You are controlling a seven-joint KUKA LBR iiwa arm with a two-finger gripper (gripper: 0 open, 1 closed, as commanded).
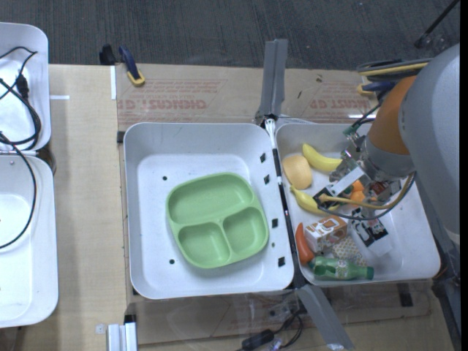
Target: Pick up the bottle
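The green bottle [342, 270] lies on its side along the front wall of the right bin [428, 258]. My gripper [363, 210] is lowered into the middle of that bin, behind the bottle and clearly apart from it. A small orange thing [357, 191] shows right at the gripper, partly hidden by it.
The right bin also holds two bananas [320, 158] [303, 199], a pale yellow round fruit [297, 171], a carrot [303, 244] and a small white and orange box [326, 232] just behind the bottle. The left bin [146, 254] carries a green divided plate [217, 219].
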